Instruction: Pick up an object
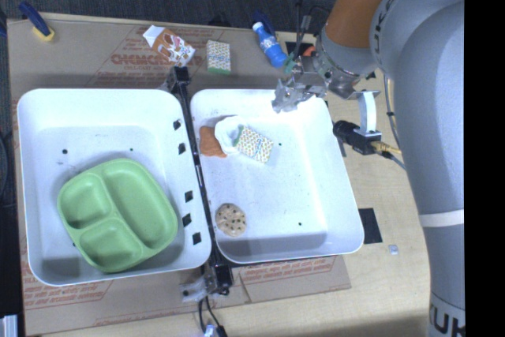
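Observation:
My gripper (pixel 286 99) hangs over the far right corner of the right bin (pixel 339 193), and nothing shows between its fingers. In that bin a small patterned packet (pixel 254 144) lies on a white wrapper (pixel 230 130), with an orange piece (pixel 210 141) beside them at the bin's left wall. A round cookie (pixel 230 219) rests near the front left of the same bin. The packet lies to the left of the gripper and nearer the camera, apart from it. A green divided plate (pixel 118 213) sits in the left bin (pixel 47 114).
Behind the bins on the cardboard lie a snack wrapper (pixel 167 46), a small patterned box (pixel 218 56) and a blue marker (pixel 269 43). A blue and yellow clip (pixel 36 20) sits at the far left. The grey arm (pixel 418 91) fills the right side.

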`<state>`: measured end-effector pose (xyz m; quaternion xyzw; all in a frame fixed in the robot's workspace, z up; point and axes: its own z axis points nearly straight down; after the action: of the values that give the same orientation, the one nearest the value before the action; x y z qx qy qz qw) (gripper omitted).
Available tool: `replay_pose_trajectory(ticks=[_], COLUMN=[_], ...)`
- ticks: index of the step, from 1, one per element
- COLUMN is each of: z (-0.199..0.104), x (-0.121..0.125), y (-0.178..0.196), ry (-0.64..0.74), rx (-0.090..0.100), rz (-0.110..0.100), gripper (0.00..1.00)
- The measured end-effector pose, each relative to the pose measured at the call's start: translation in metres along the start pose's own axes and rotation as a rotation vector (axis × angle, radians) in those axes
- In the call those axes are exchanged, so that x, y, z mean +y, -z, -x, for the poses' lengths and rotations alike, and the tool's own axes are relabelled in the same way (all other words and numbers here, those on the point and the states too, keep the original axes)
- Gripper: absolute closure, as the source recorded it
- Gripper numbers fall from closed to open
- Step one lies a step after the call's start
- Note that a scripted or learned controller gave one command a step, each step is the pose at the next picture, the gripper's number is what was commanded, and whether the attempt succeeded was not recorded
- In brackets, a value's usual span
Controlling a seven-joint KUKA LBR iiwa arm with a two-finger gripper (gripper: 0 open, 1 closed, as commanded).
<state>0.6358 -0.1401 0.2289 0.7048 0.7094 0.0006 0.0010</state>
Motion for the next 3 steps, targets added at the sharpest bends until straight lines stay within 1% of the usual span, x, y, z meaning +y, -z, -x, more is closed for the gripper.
replay_pose_trajectory(ticks=[1, 2, 3], z=[0.0, -0.007, -0.008], x=[-0.001, -0.034, -0.033], y=[-0.001, -0.117, -0.106], ry=[0.0, -0.001, 0.002], rx=[0.0, 0.002, 0.002], rz=[-0.003, -0.009, -0.008], gripper=[0.0, 0.0, 1.0])
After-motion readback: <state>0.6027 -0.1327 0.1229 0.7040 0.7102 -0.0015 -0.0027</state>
